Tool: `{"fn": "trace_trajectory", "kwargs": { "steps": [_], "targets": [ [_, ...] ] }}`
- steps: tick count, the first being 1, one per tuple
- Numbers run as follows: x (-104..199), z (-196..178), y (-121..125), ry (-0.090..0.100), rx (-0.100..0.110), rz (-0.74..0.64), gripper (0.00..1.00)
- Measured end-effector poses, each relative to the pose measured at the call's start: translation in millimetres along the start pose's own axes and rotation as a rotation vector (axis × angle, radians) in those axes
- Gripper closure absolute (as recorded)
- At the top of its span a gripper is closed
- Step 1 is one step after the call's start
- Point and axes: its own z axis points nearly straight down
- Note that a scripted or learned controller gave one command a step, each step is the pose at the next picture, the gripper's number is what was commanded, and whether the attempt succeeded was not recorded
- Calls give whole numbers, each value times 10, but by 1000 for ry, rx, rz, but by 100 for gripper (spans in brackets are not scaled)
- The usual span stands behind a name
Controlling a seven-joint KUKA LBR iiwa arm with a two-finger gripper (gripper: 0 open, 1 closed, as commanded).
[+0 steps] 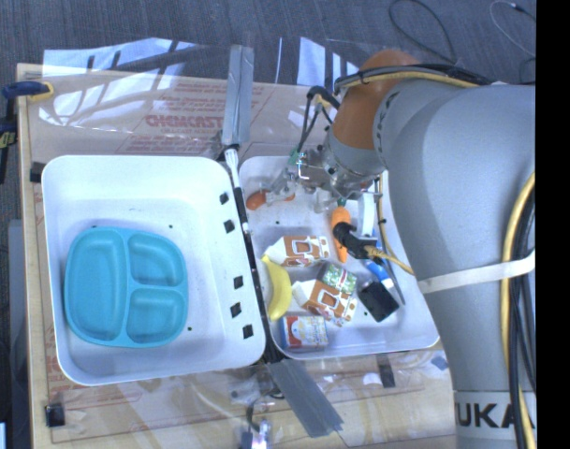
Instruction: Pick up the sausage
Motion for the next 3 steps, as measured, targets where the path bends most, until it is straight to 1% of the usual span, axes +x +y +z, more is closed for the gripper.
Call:
{"fn": "trace_trajectory", "kwargs": {
  "steps": [1, 2, 3],
  "targets": [
    [24, -101, 3, -1, 2, -9, 100],
    [363, -374, -356, 0, 4, 192, 100],
    [659, -990, -655, 0, 2, -270, 100]
  ]
}}
